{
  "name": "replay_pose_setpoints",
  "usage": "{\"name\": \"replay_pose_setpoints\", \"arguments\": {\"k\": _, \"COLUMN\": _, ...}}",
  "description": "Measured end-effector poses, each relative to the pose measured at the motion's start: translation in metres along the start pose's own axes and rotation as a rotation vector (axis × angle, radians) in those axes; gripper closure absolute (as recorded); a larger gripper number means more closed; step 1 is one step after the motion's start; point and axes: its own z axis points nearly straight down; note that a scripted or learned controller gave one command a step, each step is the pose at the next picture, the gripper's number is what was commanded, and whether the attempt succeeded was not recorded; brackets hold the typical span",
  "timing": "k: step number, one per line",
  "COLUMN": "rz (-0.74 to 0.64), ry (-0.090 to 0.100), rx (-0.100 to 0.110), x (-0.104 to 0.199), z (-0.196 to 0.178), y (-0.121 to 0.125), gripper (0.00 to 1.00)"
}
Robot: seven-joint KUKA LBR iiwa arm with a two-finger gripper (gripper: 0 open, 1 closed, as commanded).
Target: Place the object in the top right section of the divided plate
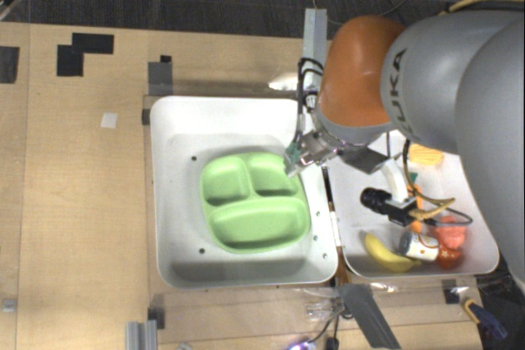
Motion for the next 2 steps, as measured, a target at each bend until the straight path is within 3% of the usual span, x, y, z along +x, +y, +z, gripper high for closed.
{"name": "replay_pose_setpoints", "arguments": {"k": 1, "rz": -0.195, "ry": -0.001, "rx": -0.004, "x": 0.041, "z": -0.138, "y": -0.009, "gripper": 1.00}}
{"name": "replay_pose_setpoints", "arguments": {"k": 2, "rz": -0.173, "ry": -0.001, "rx": -0.003, "x": 0.062, "z": -0.189, "y": 0.040, "gripper": 1.00}}
